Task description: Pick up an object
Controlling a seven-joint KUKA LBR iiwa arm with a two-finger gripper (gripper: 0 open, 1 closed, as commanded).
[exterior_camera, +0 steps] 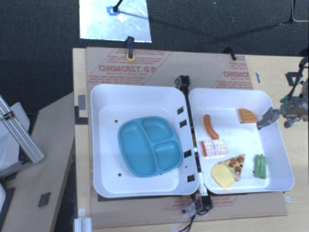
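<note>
At the right edge of the frame the gripper [268, 118] hangs over the right bin [227, 97], whether spread or clenched I cannot tell. Nothing is seen in its grasp. Centre-right lies a sausage [210, 126], its long axis running up-left to down-right, with an orange wedge [247, 115] just beside the gripper.

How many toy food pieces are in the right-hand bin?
6: hot dog upper left, orange piece upper right, red-and-white block below the hot dog, pizza slice, yellow piece, green vegetable.
</note>
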